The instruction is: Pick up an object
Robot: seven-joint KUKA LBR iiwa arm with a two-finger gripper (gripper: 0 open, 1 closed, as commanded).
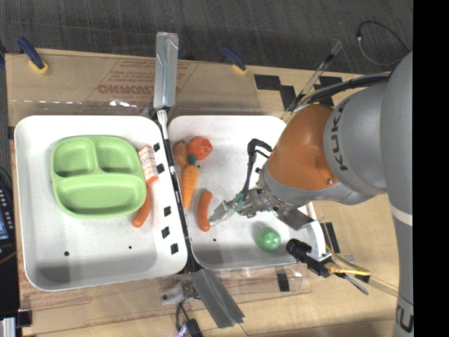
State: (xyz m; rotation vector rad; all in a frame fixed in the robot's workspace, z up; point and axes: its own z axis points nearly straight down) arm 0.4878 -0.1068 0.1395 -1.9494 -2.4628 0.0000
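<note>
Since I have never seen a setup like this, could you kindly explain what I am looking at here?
This is one camera looking down at a slant on a bench with two shallow white bins. The big grey and orange shape is a robot arm reaching in from the right; its hand hangs over the right bin, close to an orange sausage-shaped toy. I see nothing held in it. That bin also holds a toy carrot, a tomato-like piece and a green ball. The left bin holds a green divided tray, a small packet and another orange sausage piece.
</note>
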